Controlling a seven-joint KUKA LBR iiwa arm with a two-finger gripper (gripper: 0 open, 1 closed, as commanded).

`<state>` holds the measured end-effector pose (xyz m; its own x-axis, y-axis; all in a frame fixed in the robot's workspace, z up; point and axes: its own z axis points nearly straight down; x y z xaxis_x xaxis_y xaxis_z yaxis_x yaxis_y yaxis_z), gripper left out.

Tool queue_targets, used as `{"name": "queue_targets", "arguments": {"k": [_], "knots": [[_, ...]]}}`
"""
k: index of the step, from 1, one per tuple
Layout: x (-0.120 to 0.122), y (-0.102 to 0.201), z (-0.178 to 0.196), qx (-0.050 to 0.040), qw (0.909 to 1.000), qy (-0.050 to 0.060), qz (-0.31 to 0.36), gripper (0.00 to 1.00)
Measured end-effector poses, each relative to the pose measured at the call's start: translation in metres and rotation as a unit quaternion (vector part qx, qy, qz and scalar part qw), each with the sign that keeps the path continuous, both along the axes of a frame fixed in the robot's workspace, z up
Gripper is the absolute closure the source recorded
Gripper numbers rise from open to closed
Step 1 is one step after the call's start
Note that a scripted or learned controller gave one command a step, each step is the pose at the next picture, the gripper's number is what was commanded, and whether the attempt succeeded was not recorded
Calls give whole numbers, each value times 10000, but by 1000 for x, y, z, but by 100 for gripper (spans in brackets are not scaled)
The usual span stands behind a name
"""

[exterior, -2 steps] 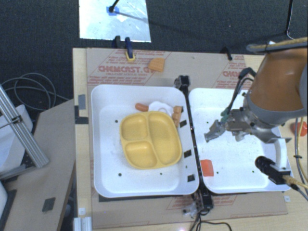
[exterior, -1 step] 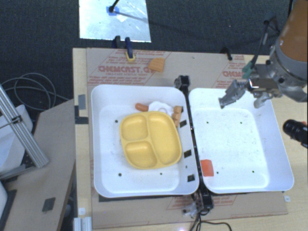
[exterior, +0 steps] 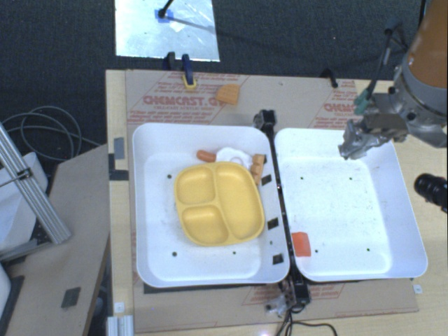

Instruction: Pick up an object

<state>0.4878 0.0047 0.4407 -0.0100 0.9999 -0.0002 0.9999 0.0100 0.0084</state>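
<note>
red lettering reading "chemcast" is showing twice on the brown protective sheet [exterior: 203, 100] under the bins, once toward 11 o'clock and once, upside down, toward 1 o'clock behind the arm; the smaller print beneath it is too fine to read. the left bin [exterior: 150, 187] and right bin [exterior: 392, 208] are sitting side by side, their inner rims nearly touching along a line of black clips [exterior: 273, 222]. the gripper [exterior: 353, 148] is hanging at about 2 o'clock in the frame, over the back left corner of the right bin, close to that bin's rear rim, and nothing is showing between its tips; whether they are spread or pressed together cannot be told from this angle. the right bin's floor is lying mostly bare, giving wide open room toward 4 and 5 o'clock. an orange block [exterior: 300, 243] is resting in that bin at its front left, hard by the inner wall, its long axis running roughly 12 to 6 o'clock. in the left bin a yellow divided plate [exterior: 218, 205] is taking up the middle, tilted so its long axis is pointing from 10 to 4 o'clock, with room left along the front rim. at its back edge a small orange sausage-shaped piece [exterior: 206, 156] is lying crosswise, a white object [exterior: 233, 157] is sitting beside it, and a tan peg [exterior: 257, 165] is standing near the inner wall. a tan block [exterior: 228, 94] is lying on the sheet beyond the bins at 12 o'clock.
</note>
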Motion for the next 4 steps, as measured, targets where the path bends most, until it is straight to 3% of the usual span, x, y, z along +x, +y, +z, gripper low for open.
{"name": "queue_targets", "arguments": {"k": [1,2,3,4], "knots": [[0,0,0,0,10000,6,-1,0],[1,0,11,-2,10000,-16,28,100],[1,0,11,-2,10000,-11,25,0],[-2,-34,-71,-5,10000,67,-64,0]]}}
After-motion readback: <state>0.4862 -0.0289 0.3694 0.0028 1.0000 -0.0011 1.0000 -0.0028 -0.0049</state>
